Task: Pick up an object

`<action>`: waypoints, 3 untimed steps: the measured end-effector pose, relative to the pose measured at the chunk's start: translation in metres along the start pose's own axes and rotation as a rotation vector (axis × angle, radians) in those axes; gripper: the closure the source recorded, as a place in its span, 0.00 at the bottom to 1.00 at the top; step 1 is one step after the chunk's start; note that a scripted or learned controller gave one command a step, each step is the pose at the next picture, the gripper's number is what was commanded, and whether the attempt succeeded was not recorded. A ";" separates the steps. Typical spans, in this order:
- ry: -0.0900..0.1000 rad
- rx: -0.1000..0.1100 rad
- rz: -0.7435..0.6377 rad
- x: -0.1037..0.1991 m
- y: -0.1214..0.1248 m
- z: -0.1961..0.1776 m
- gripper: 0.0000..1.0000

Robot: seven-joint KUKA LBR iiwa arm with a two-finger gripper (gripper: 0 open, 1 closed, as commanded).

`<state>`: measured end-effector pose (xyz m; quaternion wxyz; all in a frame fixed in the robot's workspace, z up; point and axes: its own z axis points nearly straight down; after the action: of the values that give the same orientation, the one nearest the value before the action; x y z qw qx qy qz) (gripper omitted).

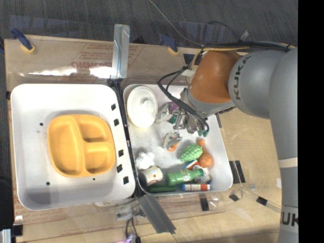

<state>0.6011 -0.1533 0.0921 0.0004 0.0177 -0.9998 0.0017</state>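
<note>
The arm (253, 85) comes in from the right and bends over the right bin (223, 151), with its orange band above the bin's upper right corner. The left bin (25, 151) holds a yellow tray (81, 145) with three compartments, lying near its middle. In the right bin, a white bowl (142, 106) sits in the upper left corner. Along the lower edge lie a green bottle (174, 178), on its side, and a marker (196, 187) just below it. A small jar (152, 175) touches the bottle's left end, and a white crumpled thing (145, 160) lies just above the jar. A green bumpy toy (190, 152) and an orange ball (206, 160) are near the bin's middle right. The gripper (174, 133) hangs low over the middle of the right bin, above a small orange piece (172, 147). I cannot tell if it is apart or together, because the metal parts blur here.
</note>
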 end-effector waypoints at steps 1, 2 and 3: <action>0.000 0.000 0.000 0.000 0.000 0.000 0.00; 0.000 0.000 0.000 0.000 0.000 0.000 0.00; 0.000 0.000 0.000 0.000 0.000 0.000 0.00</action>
<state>0.6011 -0.1533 0.0921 0.0004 0.0177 -0.9998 0.0016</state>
